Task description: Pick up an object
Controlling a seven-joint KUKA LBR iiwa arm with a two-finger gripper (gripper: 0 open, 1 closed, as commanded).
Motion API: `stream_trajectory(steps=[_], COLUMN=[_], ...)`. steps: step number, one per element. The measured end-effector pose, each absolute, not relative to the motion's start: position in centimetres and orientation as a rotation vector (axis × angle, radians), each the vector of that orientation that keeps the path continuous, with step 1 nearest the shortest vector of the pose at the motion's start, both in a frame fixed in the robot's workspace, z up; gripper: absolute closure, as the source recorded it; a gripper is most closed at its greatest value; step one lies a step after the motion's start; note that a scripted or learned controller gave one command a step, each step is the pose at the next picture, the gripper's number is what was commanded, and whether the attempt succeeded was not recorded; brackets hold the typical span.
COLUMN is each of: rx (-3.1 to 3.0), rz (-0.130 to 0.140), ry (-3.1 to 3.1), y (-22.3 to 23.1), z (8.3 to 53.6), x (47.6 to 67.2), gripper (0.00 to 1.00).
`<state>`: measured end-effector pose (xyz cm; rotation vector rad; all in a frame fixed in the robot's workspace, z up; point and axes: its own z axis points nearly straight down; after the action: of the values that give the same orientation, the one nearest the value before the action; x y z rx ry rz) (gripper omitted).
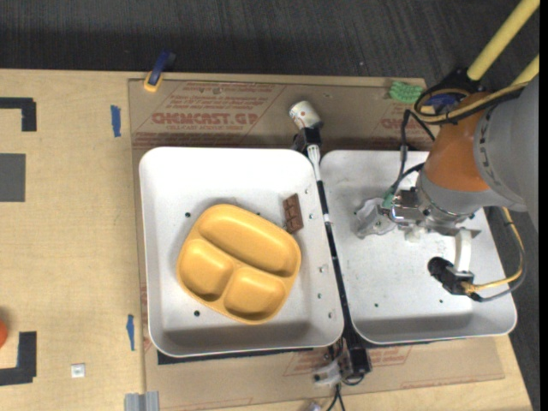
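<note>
A: How many bins are sitting on the bench?

B: Two white bins, a left bin and a right bin, are lying side by side.

A: What is resting inside them?

B: One yellow divided tray and one small brown block are lying in the left bin. One robot arm is reaching over the right.

A flat brown cardboard sheet printed with red lettering lies on a pale wooden bench, beneath the bins. A small blue and yellow clamp sits at its upper left corner. A green tape patch marks its upper right. Black square markings edge the bench's left side.
</note>
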<state>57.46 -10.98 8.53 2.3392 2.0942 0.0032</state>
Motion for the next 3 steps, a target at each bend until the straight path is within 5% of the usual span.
stream_trajectory(steps=[1, 2, 3], rx=[1.889, 2.089, 2.087], rz=[0.002, 0.002, 0.003], ry=[2.505, 2.343, 2.343], y=[-11.2, -10.0, -10.0], z=[8.5, 8.5, 9.5], x=[59.2, 60.4, 60.5], gripper=[0.0, 0.0, 1.0])
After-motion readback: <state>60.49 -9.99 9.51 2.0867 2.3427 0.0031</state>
